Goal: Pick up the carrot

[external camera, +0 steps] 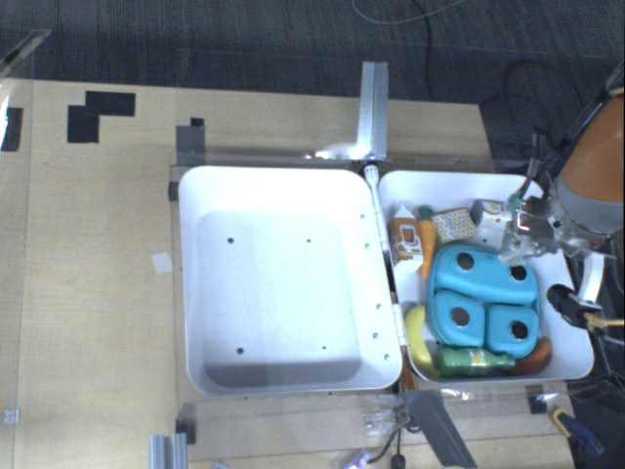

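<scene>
The carrot is a small orange piece standing lengthwise in the right bin, close to the wall between the two bins. It is wedged between a brown packet and a large blue moulded block. My gripper hangs over the back right part of that bin, above the blue block's far corner and well to the right of the carrot. Nothing is visibly held in it.
The right bin is crowded: a speckled grey box at the back, a yellow banana, a green bottle and a red-brown item along the front. The left bin is white. A metal post stands behind the bins.
</scene>
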{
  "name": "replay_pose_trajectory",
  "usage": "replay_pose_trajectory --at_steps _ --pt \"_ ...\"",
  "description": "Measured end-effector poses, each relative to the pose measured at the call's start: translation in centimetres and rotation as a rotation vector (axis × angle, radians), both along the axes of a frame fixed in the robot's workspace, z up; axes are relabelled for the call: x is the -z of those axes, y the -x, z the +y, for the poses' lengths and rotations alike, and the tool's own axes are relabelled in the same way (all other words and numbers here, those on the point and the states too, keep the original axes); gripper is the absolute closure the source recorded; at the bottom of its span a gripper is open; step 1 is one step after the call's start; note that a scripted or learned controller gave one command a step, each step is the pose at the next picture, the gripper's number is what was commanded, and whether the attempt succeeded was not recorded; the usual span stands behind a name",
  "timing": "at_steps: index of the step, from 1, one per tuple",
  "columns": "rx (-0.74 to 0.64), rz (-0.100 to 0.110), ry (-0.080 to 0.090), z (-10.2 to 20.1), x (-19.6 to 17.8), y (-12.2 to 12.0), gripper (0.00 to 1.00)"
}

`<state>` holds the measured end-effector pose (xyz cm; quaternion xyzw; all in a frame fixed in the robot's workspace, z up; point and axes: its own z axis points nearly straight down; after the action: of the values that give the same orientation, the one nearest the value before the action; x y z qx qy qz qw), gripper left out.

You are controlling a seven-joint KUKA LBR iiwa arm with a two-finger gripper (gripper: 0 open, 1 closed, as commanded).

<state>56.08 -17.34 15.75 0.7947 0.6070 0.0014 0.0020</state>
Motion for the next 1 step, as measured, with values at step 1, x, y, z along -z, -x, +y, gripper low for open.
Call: replay_pose_trajectory --at_steps 1 --pt "0.525 -0.031 -0.013 -0.17 2.96 0.59 1.00"
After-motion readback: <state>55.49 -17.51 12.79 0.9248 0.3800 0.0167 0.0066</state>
